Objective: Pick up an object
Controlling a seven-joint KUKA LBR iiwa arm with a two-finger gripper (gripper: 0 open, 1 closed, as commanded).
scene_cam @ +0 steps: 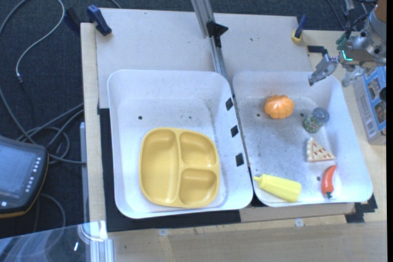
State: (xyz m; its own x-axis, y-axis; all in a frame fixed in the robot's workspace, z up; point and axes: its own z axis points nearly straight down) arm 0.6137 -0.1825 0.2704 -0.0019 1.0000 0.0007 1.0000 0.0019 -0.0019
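Gripper open, empty, poised over upper-right rim of right bin; bare floor below. Nearest: round orange pumpkin, upright, well apart from walls.

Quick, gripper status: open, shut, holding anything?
Gripper: jaws open, holding nothing, above the far right corner of the right bin.

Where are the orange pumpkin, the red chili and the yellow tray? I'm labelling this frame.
orange pumpkin (pixel 279 107), camera view, middle of its rounded top.
red chili (pixel 329 180), camera view, middle of its red body.
yellow tray (pixel 179 139), camera view, ridge between its compartments.
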